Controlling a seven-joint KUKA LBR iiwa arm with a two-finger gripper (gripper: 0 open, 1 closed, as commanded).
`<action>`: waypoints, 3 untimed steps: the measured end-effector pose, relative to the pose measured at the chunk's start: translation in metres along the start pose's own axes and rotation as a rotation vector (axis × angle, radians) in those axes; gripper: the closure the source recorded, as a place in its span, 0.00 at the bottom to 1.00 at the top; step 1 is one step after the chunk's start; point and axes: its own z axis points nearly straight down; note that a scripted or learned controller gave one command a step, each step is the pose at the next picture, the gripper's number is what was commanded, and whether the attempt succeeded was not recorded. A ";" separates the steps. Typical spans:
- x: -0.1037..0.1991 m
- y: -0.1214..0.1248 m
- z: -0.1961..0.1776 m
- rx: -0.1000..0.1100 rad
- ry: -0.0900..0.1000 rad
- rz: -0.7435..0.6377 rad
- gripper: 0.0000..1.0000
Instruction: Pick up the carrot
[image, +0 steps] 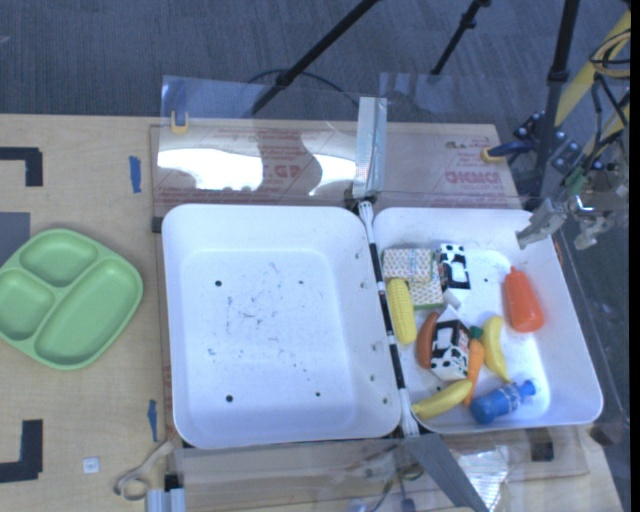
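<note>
White plastic forms 2 shallow bins on the bench in the camera view: the left bin and the right bin, touching along a shared edge. The gripper hangs at the top right corner of the right bin, above its rim, and whether it is spread or pressed together cannot be told at this size.

Below and to the left of the gripper lies the carrot, a small orange piece tilted beside a black-and-white cow toy. It is well apart from the gripper. Just below the gripper rests an orange-red bottle-shaped toy. Farther left of the gripper sit a patterned cloth and a black-and-white block, with a corn cob under them. A red-orange sausage shape touches the cow toy's left side. Lowest, far below the gripper, lie a banana and a blue bottle, side by side.

Far to the gripper's left, past both bins, a green divided plate rests on the wooden bench.
</note>
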 end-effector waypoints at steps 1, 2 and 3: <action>-0.018 -0.053 0.099 -0.001 -0.001 -0.002 0.00; 0.037 -0.096 0.182 0.000 0.000 -0.097 0.00; -0.008 -0.059 0.192 -0.003 0.002 0.057 0.00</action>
